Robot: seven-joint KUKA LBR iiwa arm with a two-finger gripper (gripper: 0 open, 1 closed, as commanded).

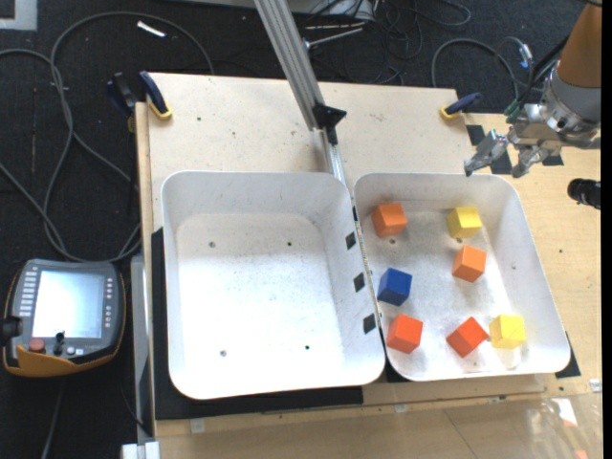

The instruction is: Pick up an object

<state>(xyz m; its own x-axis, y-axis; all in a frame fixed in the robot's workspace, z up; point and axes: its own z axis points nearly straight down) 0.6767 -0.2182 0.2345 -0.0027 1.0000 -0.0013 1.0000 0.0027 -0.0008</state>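
My gripper (499, 159) hangs at approx 2 o'clock in the view, above the far rim of the R bin (535, 266), near that bin's far-R corner. Fingers point toward 9 o'clock, spread a little; nothing between them. Wrist w/ orange band runs off to 3 o'clock.

Edges/room: gripper sits over the bin rim and bare bench board (249, 122), not down among the blocks. Nearest blocks lie toward 6 o'clock from it, inside the R bin. Open floor in that bin's middle, betw. the blue cube and the R-side column. A slanted metal strut (292, 55) comes down from 12 o'clock and meets the seam betw. the two bins; well clear of gripper. Yellow clamp (457, 106) at 11 o'clock of gripper, near it.

Count, R bin, 7 blocks:
- orange/red: 4 – far-L orange (389, 220), mid-R orange (469, 263), near-L red-orange (404, 333), near-mid red-orange (468, 337).
- yellow: 2 – far yellow (465, 222), near-R yellow (508, 331), the latter just beside the near-mid red-orange one; can't tell if touching.
- blue: 1 – blue cube (394, 286), close to the L wall.

L bin (182, 256): 0 blocks, white floor w/ specks.

Off bench at 8 o'clock: teach pendant (62, 316) on dark floor, cables around.
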